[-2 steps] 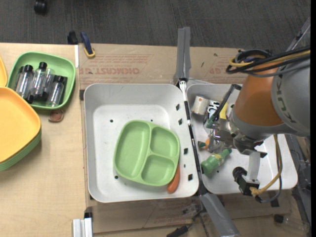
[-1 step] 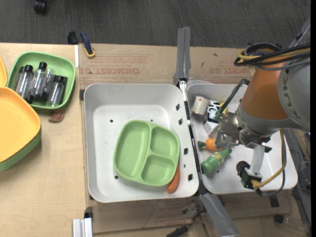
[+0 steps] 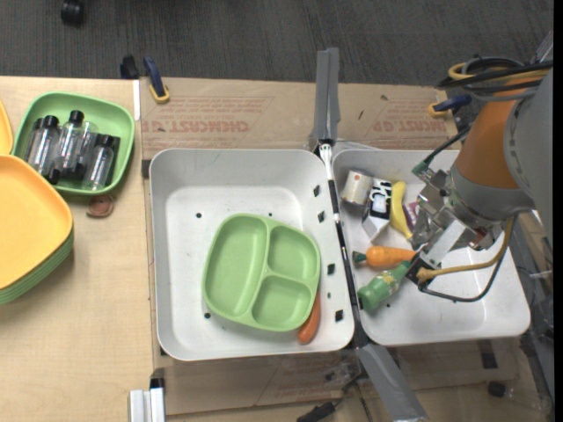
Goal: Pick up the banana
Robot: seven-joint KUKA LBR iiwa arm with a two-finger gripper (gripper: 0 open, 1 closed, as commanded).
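The yellow banana (image 3: 400,207) lies in the right bin (image 3: 457,319), near its back left, running roughly front to back. Its right side is partly covered by my gripper (image 3: 426,234), which hangs just to the banana's right and slightly nearer the front. The gripper body tilts down towards the carrot (image 3: 390,256) and the green bottle (image 3: 381,290). I see nothing lifted off the bin floor.
A small can (image 3: 355,185) and a black-and-white box (image 3: 379,202) sit left of the banana. The left bin (image 3: 176,236) holds a green divided plate (image 3: 261,272) and an orange sausage-like item (image 3: 309,324). A green tray of bottles (image 3: 75,143) and yellow plates (image 3: 26,227) stand far left.
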